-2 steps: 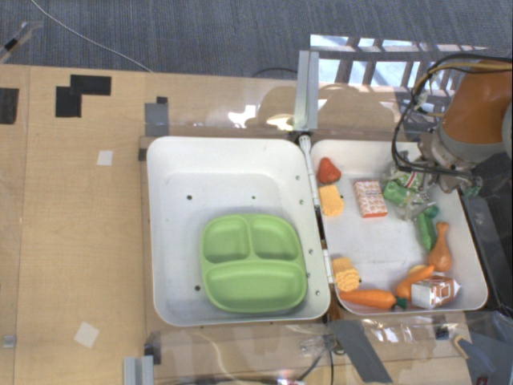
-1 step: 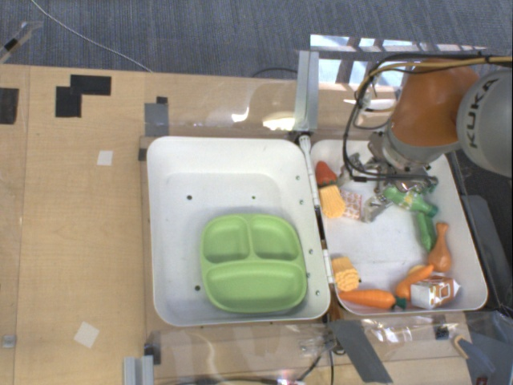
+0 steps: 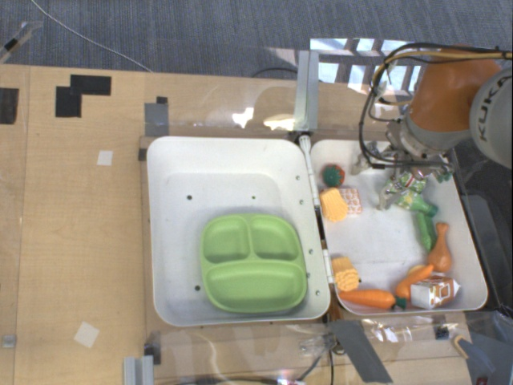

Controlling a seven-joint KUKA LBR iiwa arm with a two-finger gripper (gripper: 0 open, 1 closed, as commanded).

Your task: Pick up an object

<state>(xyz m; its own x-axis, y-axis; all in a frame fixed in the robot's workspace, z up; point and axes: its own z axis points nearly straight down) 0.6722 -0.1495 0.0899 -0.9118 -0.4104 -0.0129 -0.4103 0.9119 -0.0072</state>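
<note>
Camera view, from above the bench: the grey arm [image 3: 461, 95] with its orange band reaches in from the right and hangs its gripper [image 3: 401, 189] over the far end of the right-hand bin [image 3: 473, 251], one of two shallow white bins set side by side. Whether the gripper is open or closed cannot be told from this angle, and nothing can be seen held by it.

Just below and right of the gripper lies one green vegetable toy [image 3: 423, 219], its upper end touching or nearly under the tool. Left of the gripper, near the bin's far corner, sits one small red-and-green round fruit [image 3: 333, 173]. Below that are one yellow block [image 3: 334, 205] and, just beside it, one pale pink speckled piece [image 3: 350, 200].

Farther toward the near edge, down and to the right of the gripper, one tan drumstick-shaped toy [image 3: 440, 249] leans along the bin's right side. At the near end are one corn cob [image 3: 346, 277], two orange carrots — one long [image 3: 368, 298], one shorter and tilted [image 3: 412, 278] — and one small red-and-white carton [image 3: 433, 293], the last three crowded together.

Well left of the gripper, across the divider, the left-hand bin [image 3: 176, 183] holds one green plate [image 3: 253, 263] with three compartments.
</note>
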